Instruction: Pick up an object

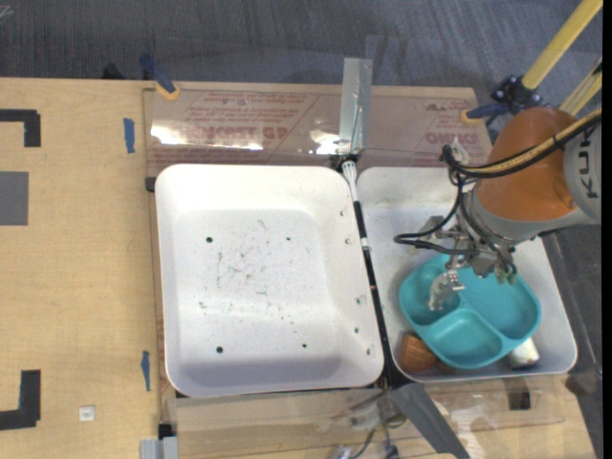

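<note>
The end effector (444, 290) hangs over a teal dish (470, 316) in the right bin (411, 199).

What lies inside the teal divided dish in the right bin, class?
The end effector reaches down into the teal divided dish; both compartments otherwise show bare teal. The arm covers part of the dish's far rim.

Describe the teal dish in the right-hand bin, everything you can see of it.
The teal dish is a shallow, glossy, plastic-looking tray with rounded corners and a raised ridge dividing it into compartments. It sits right side up in the near part of the right bin, turned at an angle. A brown round thing pokes out at its near left edge, a small white thing at its near right. The pincer is over its left compartment.
</note>
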`<action>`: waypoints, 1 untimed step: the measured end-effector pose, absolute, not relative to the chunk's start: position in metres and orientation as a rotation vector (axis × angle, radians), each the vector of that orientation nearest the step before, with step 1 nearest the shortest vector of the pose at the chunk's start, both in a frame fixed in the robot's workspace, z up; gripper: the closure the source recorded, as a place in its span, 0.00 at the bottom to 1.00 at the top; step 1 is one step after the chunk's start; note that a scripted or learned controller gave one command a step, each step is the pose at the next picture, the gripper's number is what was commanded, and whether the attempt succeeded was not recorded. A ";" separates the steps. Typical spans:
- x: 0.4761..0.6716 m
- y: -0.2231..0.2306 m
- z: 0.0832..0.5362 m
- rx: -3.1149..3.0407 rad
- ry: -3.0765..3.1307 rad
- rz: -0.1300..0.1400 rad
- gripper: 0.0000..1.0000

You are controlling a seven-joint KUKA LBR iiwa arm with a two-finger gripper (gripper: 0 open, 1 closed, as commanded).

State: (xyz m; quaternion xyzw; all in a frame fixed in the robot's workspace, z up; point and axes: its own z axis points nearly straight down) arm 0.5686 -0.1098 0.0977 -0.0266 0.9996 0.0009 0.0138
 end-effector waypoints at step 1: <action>0.571 -0.109 0.111 -0.088 3.103 -0.003 1.00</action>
